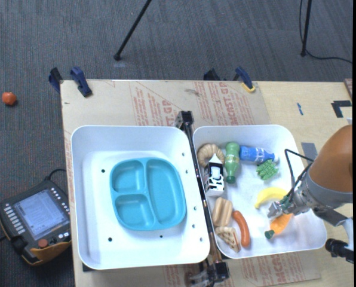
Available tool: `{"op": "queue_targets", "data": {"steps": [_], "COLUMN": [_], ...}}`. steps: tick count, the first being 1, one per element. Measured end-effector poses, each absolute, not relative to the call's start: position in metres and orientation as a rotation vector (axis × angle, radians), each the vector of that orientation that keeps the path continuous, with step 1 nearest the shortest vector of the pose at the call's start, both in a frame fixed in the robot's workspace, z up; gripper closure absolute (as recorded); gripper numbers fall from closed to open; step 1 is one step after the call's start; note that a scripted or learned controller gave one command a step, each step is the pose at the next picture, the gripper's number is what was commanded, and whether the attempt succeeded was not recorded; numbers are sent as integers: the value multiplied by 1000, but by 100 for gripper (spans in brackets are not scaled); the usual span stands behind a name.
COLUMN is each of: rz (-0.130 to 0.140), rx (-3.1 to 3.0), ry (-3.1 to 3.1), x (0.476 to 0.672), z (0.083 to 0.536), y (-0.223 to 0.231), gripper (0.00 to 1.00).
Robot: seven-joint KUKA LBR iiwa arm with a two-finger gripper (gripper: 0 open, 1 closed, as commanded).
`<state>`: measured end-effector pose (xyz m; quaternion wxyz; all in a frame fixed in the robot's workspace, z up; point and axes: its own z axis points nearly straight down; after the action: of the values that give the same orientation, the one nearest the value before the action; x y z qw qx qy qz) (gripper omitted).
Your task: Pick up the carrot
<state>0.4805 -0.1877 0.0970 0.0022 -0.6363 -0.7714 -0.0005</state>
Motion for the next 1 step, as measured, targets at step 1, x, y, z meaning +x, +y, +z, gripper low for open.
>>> {"op": "queue_targets", "data": {"steps": [1], "rz": [1], "rx": [-2204], "ry": [-2232], "x": [478], "z": [87], "y": [-144], "gripper": [100]}}
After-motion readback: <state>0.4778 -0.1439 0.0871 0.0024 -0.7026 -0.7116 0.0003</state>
